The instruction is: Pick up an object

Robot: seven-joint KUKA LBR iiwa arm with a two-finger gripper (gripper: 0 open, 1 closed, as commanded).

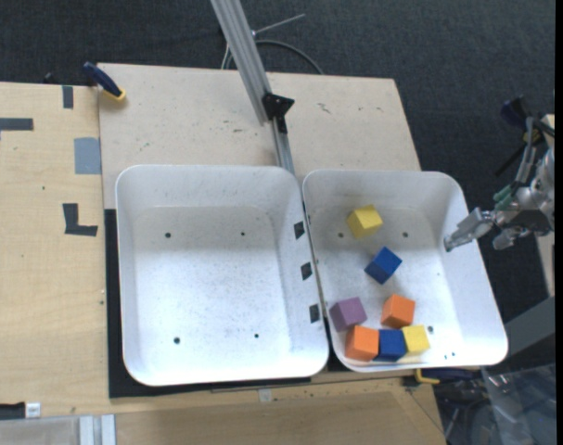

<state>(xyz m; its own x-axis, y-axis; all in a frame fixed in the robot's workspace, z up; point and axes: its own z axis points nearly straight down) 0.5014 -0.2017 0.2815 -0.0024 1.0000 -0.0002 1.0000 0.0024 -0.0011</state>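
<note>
The gripper point(459, 236) sits at the right rim of the right bin point(467, 276), outside the cluster of blocks. Its opening cannot be determined from this view. No block is between its tips.

Candidate objects all lie to the camera-left of the tips, inside the right bin. The blue cube point(384, 265) is the nearest, slightly below-left and standing apart from its neighbours. The yellow cube point(364, 220) lies farther left and slightly up. The orange cube point(398, 310) lies below-left (near the packed front row, so access is judged poorer).
</note>
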